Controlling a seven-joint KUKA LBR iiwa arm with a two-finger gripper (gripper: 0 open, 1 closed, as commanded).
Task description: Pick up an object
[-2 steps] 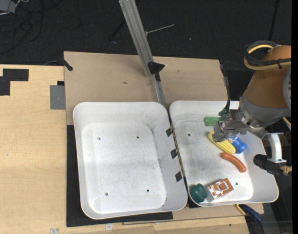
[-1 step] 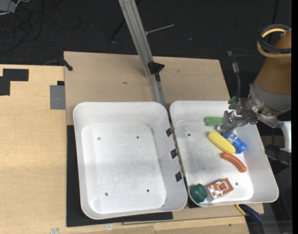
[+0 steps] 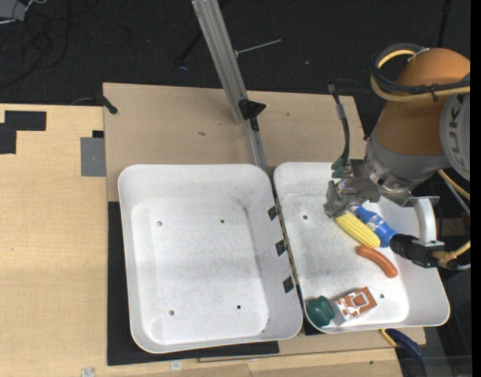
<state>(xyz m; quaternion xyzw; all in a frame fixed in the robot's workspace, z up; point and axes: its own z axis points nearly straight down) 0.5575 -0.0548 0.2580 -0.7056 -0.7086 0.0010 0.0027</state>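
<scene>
The gripper (image 3: 340, 200) is lowered into the right bin (image 3: 315, 242), at the 10 o'clock side of the corn cob (image 3: 355, 228); whether anything is gripped cannot be told. A blue object (image 3: 376, 223), orange carrot (image 3: 379, 259), green object (image 3: 320, 310) and patterned packet (image 3: 357, 302) are seen nearby.

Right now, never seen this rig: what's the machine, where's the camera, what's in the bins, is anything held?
One fixed camera looks down at a slant on a bench. The grey and orange arm reaches in from the right. Its gripper sits low over the right bin, close to the corn cob; whether it holds anything I cannot tell. That bin also has a blue object, an orange carrot-like piece, a green item and a small orange and white packet. The left bin lies beside it.
</scene>
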